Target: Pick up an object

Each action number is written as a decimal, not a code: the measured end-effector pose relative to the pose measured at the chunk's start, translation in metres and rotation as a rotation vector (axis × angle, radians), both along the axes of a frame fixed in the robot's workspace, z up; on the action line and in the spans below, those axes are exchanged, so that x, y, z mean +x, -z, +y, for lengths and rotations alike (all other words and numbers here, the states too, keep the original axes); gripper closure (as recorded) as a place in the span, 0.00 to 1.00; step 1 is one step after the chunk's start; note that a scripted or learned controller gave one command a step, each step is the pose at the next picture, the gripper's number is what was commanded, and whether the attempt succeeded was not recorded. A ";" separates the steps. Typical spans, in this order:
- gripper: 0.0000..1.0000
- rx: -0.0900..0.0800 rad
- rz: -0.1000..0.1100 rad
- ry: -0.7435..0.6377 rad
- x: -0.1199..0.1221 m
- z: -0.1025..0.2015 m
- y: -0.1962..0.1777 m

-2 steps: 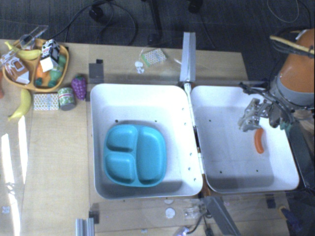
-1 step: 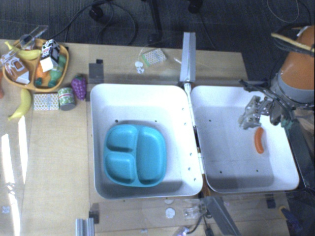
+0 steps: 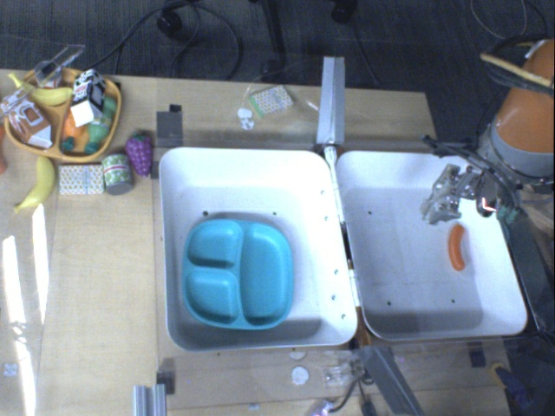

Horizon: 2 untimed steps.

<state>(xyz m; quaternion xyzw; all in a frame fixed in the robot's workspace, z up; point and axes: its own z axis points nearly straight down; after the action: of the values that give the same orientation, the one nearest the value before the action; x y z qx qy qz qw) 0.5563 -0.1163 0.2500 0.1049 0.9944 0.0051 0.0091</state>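
bins side by side on a pale wooden bench point(image 3: 104, 319), both shallow, white and smooth-walled with rounded corners. left bin point(image 3: 173, 258) holds one turquoise plate point(image 3: 238, 271), glossy plastic, rounded-rectangular, divided into three compartments, lying flat toward the bin's near side. right bin point(image 3: 390, 293) holds one small orange sausage-shaped object point(image 3: 456, 248), smooth and oblong, lying on the floor toward the right wall. gripper point(image 3: 440, 204) hangs over the right bin's far right part, metallic, just up and left of the orange object and apart from it; nothing seen between its fingers; whether they are open or closed cannot be told. yellow bowl point(image 3: 111, 111) at the bench's far left corner holds assorted toy food; a banana point(image 3: 39, 185) lies beside it.
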 end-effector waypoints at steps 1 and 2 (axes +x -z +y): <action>1.00 0.001 -0.003 -0.001 0.003 0.002 -0.008; 1.00 0.003 -0.006 -0.003 0.005 0.003 -0.017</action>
<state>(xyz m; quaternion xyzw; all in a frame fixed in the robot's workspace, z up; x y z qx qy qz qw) 0.5615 -0.1131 0.2668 0.1034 0.9945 0.0068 0.0120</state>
